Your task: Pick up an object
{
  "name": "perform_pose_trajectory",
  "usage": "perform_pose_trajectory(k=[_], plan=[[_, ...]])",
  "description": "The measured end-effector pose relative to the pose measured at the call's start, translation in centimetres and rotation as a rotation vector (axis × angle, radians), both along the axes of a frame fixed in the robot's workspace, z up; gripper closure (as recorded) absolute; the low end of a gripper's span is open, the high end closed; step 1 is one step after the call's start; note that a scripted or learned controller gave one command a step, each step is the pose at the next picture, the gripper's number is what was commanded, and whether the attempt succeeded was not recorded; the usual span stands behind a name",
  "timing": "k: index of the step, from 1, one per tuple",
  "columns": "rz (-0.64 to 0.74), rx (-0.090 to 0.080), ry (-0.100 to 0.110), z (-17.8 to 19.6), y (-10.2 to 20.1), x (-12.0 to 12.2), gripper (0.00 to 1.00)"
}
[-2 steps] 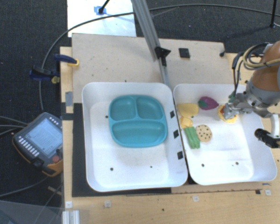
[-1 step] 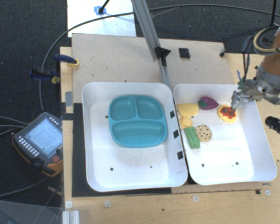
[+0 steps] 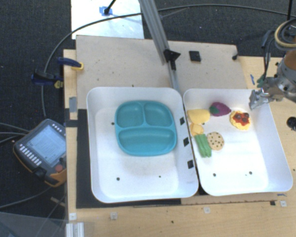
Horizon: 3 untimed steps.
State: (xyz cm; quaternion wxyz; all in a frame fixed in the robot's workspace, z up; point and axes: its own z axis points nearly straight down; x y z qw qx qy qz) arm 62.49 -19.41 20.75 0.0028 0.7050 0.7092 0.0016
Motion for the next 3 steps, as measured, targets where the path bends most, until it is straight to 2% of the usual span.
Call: perform_pose_trajectory(k=[1, 2, 3], plan=[[0.003, 0.004, 0.005, -0.6, 5.6, -1.4, 1.00], [0.004, 0.004, 0.006, 0.3, 11.1, -3.8, 1.00], [0.004, 0.005, 0.006, 1.7, 16.4, -5.1, 1.00]])
